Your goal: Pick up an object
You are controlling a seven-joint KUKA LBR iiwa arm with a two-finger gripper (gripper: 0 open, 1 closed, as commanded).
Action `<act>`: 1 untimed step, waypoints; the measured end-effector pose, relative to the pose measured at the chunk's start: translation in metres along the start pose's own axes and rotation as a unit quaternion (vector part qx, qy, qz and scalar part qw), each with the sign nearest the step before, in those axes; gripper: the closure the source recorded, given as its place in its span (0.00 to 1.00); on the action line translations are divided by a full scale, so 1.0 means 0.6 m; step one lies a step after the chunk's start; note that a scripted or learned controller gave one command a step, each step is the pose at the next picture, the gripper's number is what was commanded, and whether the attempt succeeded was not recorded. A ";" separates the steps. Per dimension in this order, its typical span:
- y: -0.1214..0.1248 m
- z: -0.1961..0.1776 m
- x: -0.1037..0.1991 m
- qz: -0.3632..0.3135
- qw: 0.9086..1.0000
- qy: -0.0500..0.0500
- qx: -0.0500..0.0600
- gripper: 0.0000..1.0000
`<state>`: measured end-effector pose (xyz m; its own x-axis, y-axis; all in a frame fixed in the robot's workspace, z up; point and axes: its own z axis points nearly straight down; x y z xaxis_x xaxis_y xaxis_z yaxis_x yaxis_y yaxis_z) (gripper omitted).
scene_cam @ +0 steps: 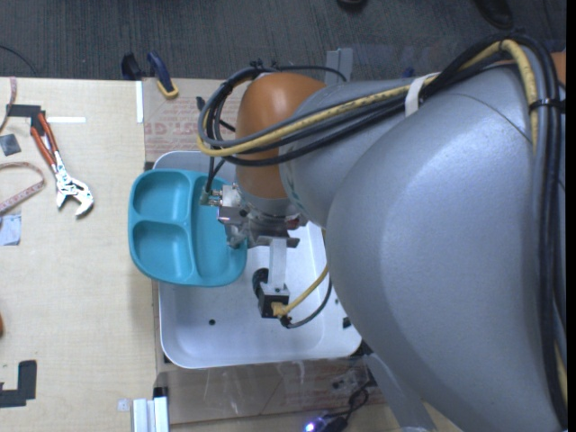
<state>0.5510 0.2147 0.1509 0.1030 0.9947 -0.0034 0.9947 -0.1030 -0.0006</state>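
Tray: A blue divided tray [175, 228], the only sizeable object within reach, sits across the left rim of the white bin [207, 345]. Part of it is over the bin floor and part juts out above the worktop [81, 313].

Why there: That straddling position suggests the tray is propped on the rim or tipped up at one side. The slanted view does not show whether it is resting or raised.

Arm: The grey arm [432, 196] reaches in from the right. Its orange band sits directly above the tray's right edge, seemingly placed to take the tray by that thin lip.

Hand: The hand [236, 228] meets or overlaps the tray's right rim. The wrist hides it, so I cannot tell how far open it is or whether it grips the rim.

Bystanders: Red-handled pliers [56, 160] lie well apart on the worktop at left, and a blue clamp [160, 73] sits near the far edge.
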 end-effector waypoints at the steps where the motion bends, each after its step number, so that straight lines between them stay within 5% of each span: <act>1: -0.115 0.074 -0.134 -0.078 0.997 -0.004 0.007 1.00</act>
<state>0.4742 0.1416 0.1067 -0.0530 0.9985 -0.0102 0.9985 0.0529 -0.0152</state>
